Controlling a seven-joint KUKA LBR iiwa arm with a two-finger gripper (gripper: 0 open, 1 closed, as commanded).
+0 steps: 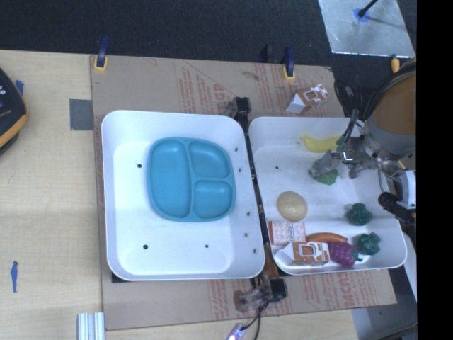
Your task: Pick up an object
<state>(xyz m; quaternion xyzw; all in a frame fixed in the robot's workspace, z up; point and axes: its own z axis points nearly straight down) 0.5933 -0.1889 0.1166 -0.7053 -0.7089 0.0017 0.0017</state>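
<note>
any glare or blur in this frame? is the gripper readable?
Camera view: even overhead light and soft shadows. The left bin floor is near blown-out around the blue tray. The gripper over the right bin is smeared and dark against a green item, so its state is unreadable.

Two white bins are looking like smooth plastic; the blue plate is showing a matt finish; brown cardboard is covering the wooden counter.
</note>
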